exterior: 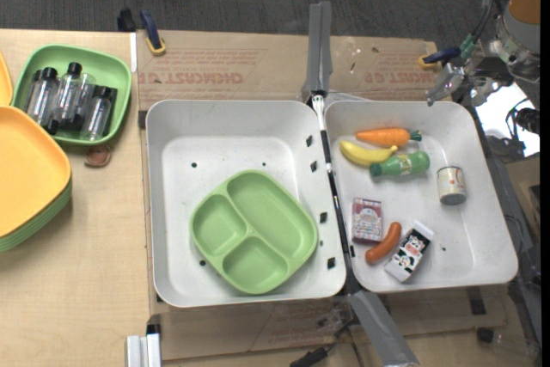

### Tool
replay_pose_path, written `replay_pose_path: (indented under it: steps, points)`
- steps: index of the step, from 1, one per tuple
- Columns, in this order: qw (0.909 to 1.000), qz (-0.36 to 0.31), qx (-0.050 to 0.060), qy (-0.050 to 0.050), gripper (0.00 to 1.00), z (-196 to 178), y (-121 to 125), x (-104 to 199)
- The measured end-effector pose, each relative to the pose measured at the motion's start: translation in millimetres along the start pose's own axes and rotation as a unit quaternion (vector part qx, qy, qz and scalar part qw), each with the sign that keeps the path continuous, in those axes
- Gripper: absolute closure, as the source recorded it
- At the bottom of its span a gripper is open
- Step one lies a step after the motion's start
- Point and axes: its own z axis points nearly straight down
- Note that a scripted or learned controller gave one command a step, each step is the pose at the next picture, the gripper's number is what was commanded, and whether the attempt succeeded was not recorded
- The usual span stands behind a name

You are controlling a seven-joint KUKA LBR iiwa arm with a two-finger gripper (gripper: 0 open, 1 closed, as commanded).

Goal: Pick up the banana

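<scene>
The yellow banana [365,153] lies in the right bin [490,211], near its far left side. It sits just under an orange carrot [384,136] and touches a green bottle [400,165] on its right. My gripper [450,88] hangs over the bin's far right corner, well to the right of the banana and apart from it. Nothing shows between its fingertips.
The right bin also holds a small can [450,185], a card box [367,220], a sausage [383,242] and a milk carton [407,253]. A green divided plate [252,230] lies in the left bin [172,142]. A green tray of bottles [73,94] and yellow plates [26,176] sit far left.
</scene>
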Motion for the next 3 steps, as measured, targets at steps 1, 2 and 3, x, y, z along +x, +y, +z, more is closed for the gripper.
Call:
replay_pose_path:
  steps: [1, 2, 3]
  points:
    - [1.0000, -0.002, 0.001, -0.001, 1.00, -8, 0, 0]
    - [0.9999, 0.012, -0.001, 0.000, 1.00, -34, 1, 60]
    - [0.9922, -0.125, 0.000, 0.000, 1.00, -8, 0, 113]
